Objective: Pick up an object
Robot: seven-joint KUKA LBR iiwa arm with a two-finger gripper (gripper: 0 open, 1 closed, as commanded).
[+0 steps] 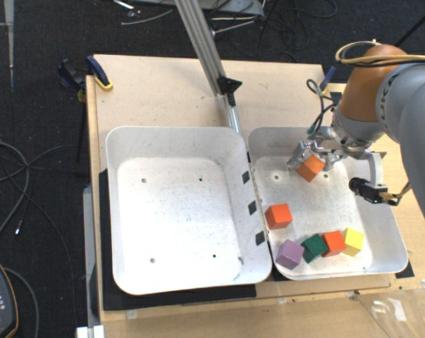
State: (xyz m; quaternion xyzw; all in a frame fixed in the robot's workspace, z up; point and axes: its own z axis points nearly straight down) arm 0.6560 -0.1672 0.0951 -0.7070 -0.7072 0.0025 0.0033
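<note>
- On your far left, a clamp (85,72) with a yellow tip grips the edge of the table (163,94).
- Next you see the left bin (173,210). It is white with small dark specks on its floor.
- A long metal bar (201,37) slants down from the top and ends between the two bins.
- Then comes the right bin (325,196), touching the left one.
- In it, near the middle, an orange block (278,215) lies by itself.
- Along the near edge you see four blocks close in a row: purple (290,253), green (314,247), red (334,242) and yellow (353,240).
- Near the far end of this bin, the jaws (314,157) are clamped on another orange block, the held block (310,167), from above. You can see it tilted between them.
- On your right is the grey arm (402,104) with its orange band.
</note>
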